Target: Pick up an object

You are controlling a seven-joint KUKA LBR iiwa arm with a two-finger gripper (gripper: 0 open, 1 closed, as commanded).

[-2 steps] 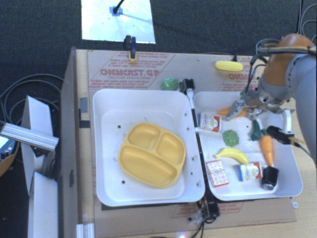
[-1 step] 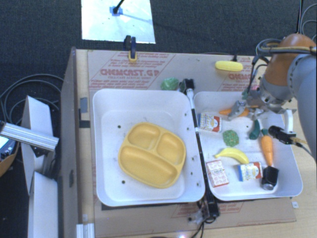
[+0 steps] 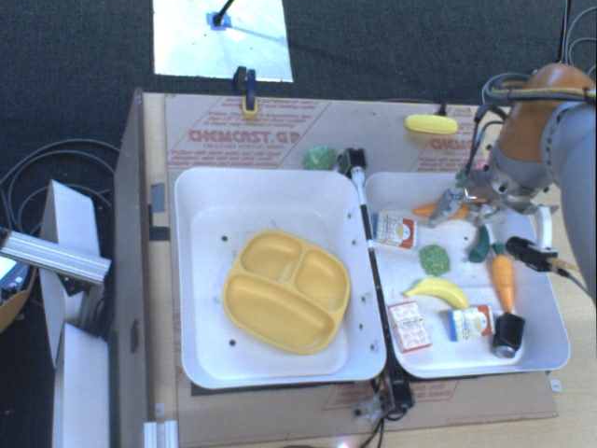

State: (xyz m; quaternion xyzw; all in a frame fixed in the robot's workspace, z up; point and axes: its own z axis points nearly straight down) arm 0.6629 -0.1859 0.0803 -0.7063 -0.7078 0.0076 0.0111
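My gripper hangs low over the far side of the right bin, on the grey arm with the orange band. A small orange piece lies just left of it, touching or nearly so. A dark green item and a carrot lie just in front of the gripper. Further forward are a green broccoli-like lump, a banana, a white carton with a red label, a red-and-white carton, a blue-and-orange box and a black can.
The left bin holds a yellow divided tray. A black divider clip sits where the bins meet. Outside the bins, a yellow object and a green one rest on the bench. Cables trail at the left.
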